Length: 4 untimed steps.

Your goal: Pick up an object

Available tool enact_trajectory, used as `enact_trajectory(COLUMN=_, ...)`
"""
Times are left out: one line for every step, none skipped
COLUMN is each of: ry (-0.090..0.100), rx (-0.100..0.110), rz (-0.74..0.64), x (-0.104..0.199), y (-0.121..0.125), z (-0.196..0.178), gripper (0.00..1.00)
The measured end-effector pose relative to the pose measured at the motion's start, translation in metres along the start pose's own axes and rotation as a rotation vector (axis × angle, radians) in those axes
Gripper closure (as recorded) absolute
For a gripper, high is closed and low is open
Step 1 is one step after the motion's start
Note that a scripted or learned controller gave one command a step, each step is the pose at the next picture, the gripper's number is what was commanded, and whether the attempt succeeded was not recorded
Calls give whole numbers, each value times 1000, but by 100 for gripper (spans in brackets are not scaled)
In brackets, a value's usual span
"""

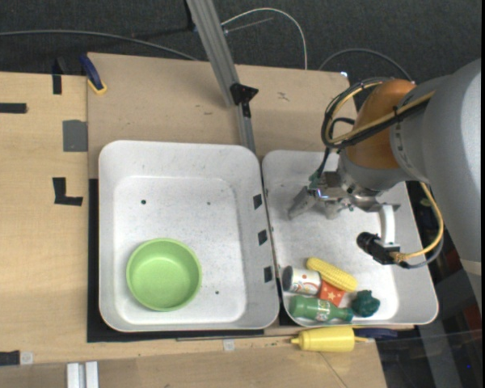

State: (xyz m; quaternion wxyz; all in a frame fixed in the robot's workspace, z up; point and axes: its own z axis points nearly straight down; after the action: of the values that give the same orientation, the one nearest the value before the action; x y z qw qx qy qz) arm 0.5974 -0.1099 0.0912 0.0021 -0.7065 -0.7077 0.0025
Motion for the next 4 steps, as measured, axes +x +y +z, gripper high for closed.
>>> enact_trajectory(ry=1, rx=-4, rz=-1, x=1, y=1, z=-13, gripper=100)
enact_trajectory(ry=0, rx=-10, rz=0, x=3, y=-3, z=-75, gripper=100)
enact_trajectory(ry=0, rx=-11, rz=-1, x=12, y=4, z=-125, gripper=100)
enact_trajectory(ry=0, rx=-10, rz=0, x=12, y=4, z=-163, gripper=100)
